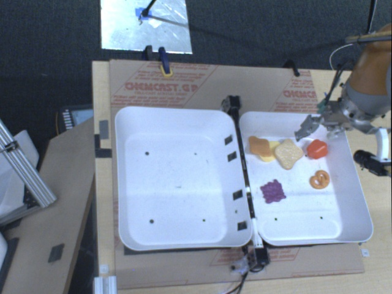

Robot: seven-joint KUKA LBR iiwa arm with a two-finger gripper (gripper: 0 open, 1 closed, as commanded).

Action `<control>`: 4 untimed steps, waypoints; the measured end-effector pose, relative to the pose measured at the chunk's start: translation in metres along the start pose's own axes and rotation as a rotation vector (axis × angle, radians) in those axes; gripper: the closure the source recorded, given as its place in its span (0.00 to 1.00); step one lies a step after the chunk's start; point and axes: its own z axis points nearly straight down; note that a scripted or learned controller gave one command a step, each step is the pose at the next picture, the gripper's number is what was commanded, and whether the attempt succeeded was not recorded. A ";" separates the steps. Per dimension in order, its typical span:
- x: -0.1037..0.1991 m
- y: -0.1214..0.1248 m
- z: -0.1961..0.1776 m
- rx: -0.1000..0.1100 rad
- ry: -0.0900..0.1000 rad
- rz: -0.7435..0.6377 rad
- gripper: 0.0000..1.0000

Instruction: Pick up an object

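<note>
The right bin (343, 225) holds a yellow-orange wedge (261, 147), a pale beige bread-like piece (288, 154), a red object (316, 149), a small orange pretzel (319, 179) and a purple grape cluster (273, 191). My gripper (311, 126) hangs over the bin's far edge, just above and between the bread-like piece and the red object. Nothing shows between its fingers.
The left bin (131, 164) lies beside the right one, joined by a black divider with clips (240, 164). Both sit on a cardboard sheet (184, 84). A silvery square panel (146, 17) lies at the back. A metal rail (24, 170) stands at left.
</note>
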 end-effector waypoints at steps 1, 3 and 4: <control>-0.001 -0.001 0.106 -0.003 0.002 0.003 0.00; 0.012 -0.037 0.093 -0.002 -0.001 0.001 1.00; 0.097 -0.048 -0.002 -0.008 0.004 -0.009 1.00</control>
